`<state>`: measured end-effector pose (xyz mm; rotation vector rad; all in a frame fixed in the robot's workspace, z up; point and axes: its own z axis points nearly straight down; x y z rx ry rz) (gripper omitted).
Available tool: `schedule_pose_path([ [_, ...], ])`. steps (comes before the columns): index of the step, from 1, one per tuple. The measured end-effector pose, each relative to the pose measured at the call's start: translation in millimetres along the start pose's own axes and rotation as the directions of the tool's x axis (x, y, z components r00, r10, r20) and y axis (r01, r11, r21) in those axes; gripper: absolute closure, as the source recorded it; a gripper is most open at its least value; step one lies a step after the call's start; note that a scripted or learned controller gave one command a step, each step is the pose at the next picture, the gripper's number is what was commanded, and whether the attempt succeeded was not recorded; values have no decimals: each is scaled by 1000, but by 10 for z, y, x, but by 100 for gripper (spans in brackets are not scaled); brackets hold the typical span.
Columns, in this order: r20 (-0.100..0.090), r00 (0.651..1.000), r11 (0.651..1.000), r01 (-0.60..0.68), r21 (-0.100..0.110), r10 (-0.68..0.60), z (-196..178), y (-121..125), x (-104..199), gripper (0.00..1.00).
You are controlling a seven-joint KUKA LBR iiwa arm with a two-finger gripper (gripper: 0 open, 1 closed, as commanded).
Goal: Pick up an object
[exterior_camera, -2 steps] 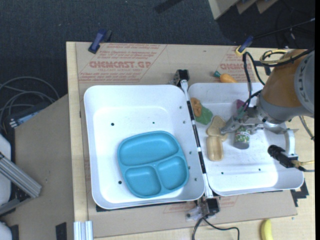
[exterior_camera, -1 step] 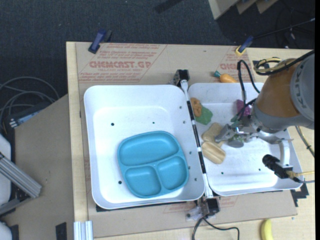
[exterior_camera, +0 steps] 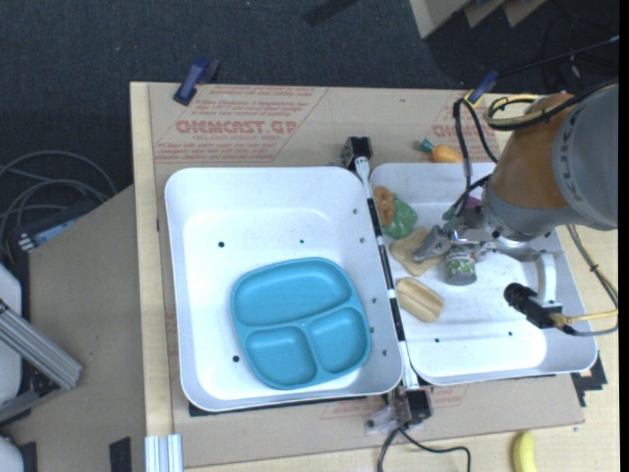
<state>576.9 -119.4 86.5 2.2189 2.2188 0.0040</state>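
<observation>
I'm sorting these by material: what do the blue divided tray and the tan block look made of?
The blue divided tray looks like moulded plastic: even colour, soft sheen, rounded compartments. The tan block looks like unfinished wood or foam: matte, pale; the view leaves it open.

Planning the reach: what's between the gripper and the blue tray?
In the camera view, between gripper and blue tray lie tan blocks and the bins' adjoining rims.
</observation>
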Motion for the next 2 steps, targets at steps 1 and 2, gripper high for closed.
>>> schedule_pose_path([
  [1,2,1000,1000,0,-5,0,-112,12,-5,100],
  [2,-2,1000,1000,3,1,-3,-993,-13,767,100],
])
